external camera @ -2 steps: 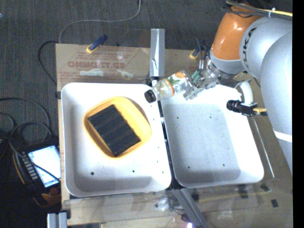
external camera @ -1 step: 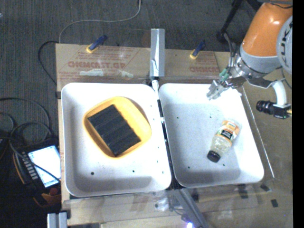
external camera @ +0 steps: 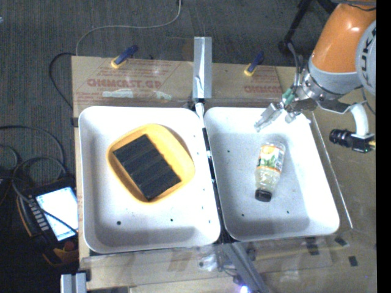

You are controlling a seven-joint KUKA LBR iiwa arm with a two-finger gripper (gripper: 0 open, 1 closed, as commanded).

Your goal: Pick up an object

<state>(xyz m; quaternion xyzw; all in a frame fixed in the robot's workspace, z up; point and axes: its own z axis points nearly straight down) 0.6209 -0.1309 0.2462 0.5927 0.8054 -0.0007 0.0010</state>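
Hovering over the upper part of the right bin (external camera: 317,163), the gripper (external camera: 275,116) hangs with its fingers spread and nothing between them — the pick looks not yet begun. Below it, at the centre of that bin, a small bottle (external camera: 269,168) lies on its side, dark cap toward the bottom of the frame, apart from the gripper and untouched. The arm (external camera: 342,41), its orange band filling the upper right corner, reaches in at a slant from that side. In the left bin (external camera: 98,224), at centre left of the frame, a yellow dish (external camera: 183,160) rests with a black ribbed block (external camera: 146,166) lying in it, well apart from the gripper. Judging from how things lie, the approach is only partly done: the gripper has yet to come down over an object, close on it and lift — the bottle seems the nearer candidate.
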